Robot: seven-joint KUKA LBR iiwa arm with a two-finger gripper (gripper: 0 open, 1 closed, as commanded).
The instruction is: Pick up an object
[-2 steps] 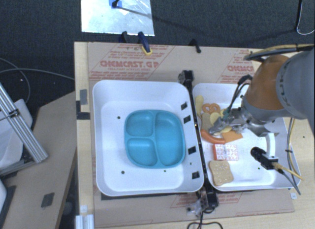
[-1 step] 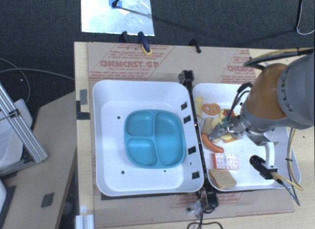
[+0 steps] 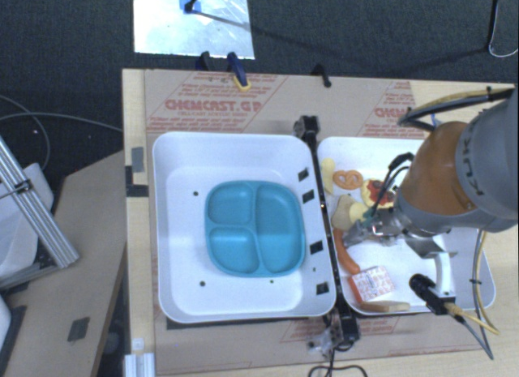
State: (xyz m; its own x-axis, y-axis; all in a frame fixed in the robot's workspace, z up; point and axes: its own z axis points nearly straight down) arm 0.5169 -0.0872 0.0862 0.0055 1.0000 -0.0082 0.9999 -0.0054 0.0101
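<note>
My arm (image 3: 454, 177) covers most of the right bin (image 3: 466, 306), so I can't see what lies under it. The hand (image 3: 363, 231) is a dark tangle above the small items, and I can't make out its fingertips. A red item (image 3: 375, 191) peeks out from behind the wrist cables, half hidden. The arm runs off the right edge.

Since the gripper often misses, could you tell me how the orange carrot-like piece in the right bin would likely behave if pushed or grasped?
The carrot looks long and rounded, so it would probably roll sideways if nudged. It appears to be a stiff toy, unlikely to flop. It lies close to the bin's wall, beside the packet, which may leave little room for the gripper.
</note>
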